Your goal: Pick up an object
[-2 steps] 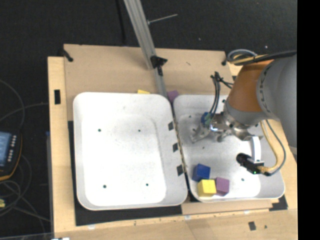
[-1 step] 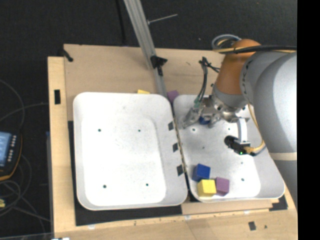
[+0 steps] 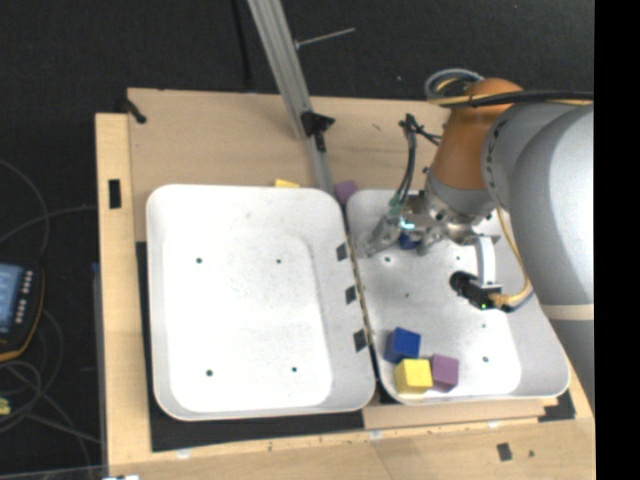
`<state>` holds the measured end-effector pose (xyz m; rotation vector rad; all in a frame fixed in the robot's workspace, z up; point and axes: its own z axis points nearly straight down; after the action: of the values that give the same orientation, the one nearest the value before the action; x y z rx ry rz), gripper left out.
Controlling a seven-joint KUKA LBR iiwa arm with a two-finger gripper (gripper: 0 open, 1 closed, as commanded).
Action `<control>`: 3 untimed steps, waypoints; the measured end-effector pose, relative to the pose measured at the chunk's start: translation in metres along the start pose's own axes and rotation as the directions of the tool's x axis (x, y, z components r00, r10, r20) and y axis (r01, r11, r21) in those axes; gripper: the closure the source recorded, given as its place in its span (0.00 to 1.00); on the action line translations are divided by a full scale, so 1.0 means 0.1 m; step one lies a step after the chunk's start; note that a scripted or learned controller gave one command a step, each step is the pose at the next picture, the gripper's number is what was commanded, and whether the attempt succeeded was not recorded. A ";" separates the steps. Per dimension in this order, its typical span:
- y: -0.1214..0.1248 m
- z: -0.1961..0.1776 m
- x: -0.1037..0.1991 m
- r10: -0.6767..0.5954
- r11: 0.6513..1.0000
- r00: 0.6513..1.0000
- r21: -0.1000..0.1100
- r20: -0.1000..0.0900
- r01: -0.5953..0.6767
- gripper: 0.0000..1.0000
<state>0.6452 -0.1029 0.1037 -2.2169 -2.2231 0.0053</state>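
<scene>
Arm [image 3: 540, 198] in from the right, grey body with orange band, wrist over the far left part of the right bin [image 3: 500, 368]. Pincer [image 3: 388, 236] low near that bin's far left corner, close to the divider between the bins. Finger state: cannot tell, tips blur into cabling and a small blue light; nothing visibly between them.

Three blocks clustered at the right bin's near left corner, well apart from the pincer:
- blue block [image 3: 403, 343], farthest back of the three
- yellow block [image 3: 414, 374], just in front of the blue one, touching or nearly so
- purple block [image 3: 444, 371], just beside the yellow one on its right

Left bin [image 3: 240, 298] white, only small dark dots on its floor.

Outside the bins, on the bench [image 3: 200, 128] behind them: small purple piece [image 3: 346, 190] by the gap between the bins, small yellow piece [image 3: 287, 183] peeking over the left bin's far rim, probably more blocks but mostly hidden.

Slanted metal rail [image 3: 285, 58] running from top centre down toward the gap between bins. Handheld device [image 3: 18, 303] off the bench at far left.
</scene>
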 end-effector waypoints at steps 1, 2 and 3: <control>0.00 0.00 0.00 -0.002 1.000 1.000 0.000 0.000 0.002 0.00; -0.06 -0.15 -0.43 0.006 1.000 1.000 -0.007 0.003 -0.006 0.00; 0.26 0.07 -0.26 -0.001 1.000 1.000 -0.008 0.001 0.001 0.00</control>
<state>0.6709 -0.1289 0.0968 -2.2197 -2.2284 -0.0026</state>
